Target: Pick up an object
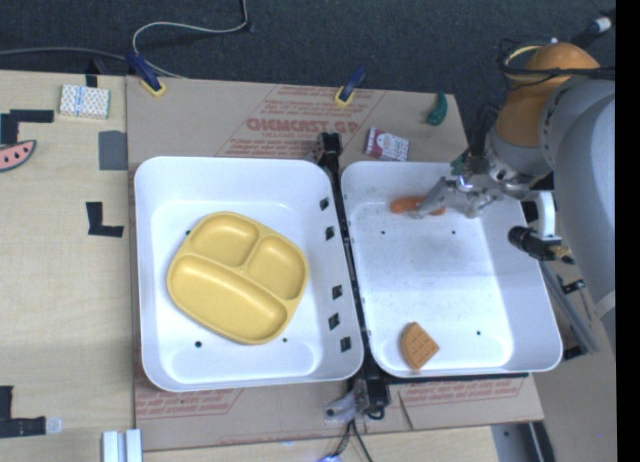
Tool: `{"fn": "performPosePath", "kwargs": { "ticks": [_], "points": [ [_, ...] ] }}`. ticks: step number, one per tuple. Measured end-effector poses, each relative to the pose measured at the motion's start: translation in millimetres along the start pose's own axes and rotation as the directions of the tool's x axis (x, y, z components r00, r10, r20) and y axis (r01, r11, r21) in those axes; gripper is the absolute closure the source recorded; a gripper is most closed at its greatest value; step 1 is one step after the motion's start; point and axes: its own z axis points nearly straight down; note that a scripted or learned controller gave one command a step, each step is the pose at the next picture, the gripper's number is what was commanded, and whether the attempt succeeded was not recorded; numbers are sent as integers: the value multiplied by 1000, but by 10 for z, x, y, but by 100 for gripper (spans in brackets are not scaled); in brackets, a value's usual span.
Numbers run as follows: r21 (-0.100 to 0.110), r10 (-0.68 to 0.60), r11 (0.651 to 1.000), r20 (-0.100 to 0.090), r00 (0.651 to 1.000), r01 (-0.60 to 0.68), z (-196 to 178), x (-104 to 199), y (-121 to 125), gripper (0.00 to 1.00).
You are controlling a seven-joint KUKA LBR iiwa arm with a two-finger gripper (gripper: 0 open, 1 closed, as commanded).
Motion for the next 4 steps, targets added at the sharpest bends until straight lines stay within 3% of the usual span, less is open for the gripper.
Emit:
{"fn": "performPosePath", "kwargs": {
  "ticks": [2, 3, 4],
  "points": [
    [-11, 3, 1000, -1, 1000, -3, 3, 1051, 49, 0],
    [-2, 0, 1000, 1, 1000, 0, -82, 1049, 33, 100],
    [-12, 3, 1000, -1, 1000, -3, -1433, 1452, -490, 100]
  ]
}}
